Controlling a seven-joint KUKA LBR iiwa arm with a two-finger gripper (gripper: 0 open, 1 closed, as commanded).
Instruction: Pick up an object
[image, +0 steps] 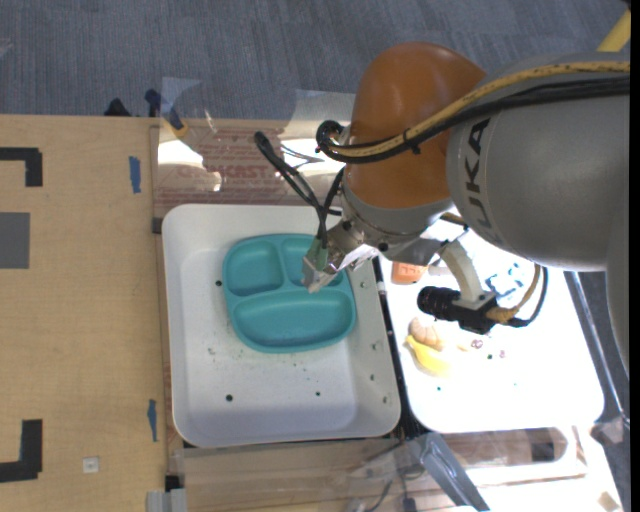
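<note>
Since the teal divided plate (285, 320) lies flat in the middle of the left-hand bin (200, 400), only its raised rim and the ridges between compartments offer anything to pinch. That is probably why the gripper (322, 270) is down at the small upper-right compartment, close to the rim, rather than over the broad lower one. Its tip is on or just above the plate; contact is unclear, and I cannot tell whether it is spread or pinched. The plate looks unlifted, so the pick reads as not yet made. The arm (540, 180) leans in across the right-hand bin (540, 390), where a yellow piece (430, 360), a pale piece (424, 330) just beside it and an orange piece (405, 270) lie apart from the plate.
</note>
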